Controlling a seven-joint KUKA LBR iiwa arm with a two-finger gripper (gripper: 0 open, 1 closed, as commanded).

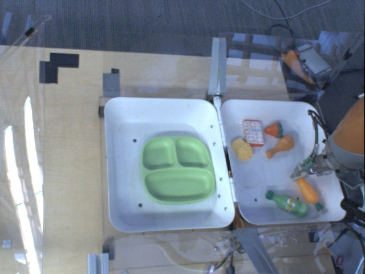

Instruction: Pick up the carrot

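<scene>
The carrot point(308, 191) is orange and lies at a slant near the right bin's front right, its leafy end toward the upper left. My gripper point(311, 168) hangs directly over that leafy end, at the end of the grey arm with its orange band point(349, 135) coming in from the right. From this angle I cannot see whether the gripper touches the carrot or stays just above it.
The right bin point(258, 182) also holds a green bottle point(289, 204) just left of the carrot, a drumstick point(280, 146), a red pepper point(274, 129), a red-and-white box point(253, 133) and a yellow lump point(242, 149). A green divided plate point(178, 170) sits in the left bin point(122, 153).
</scene>
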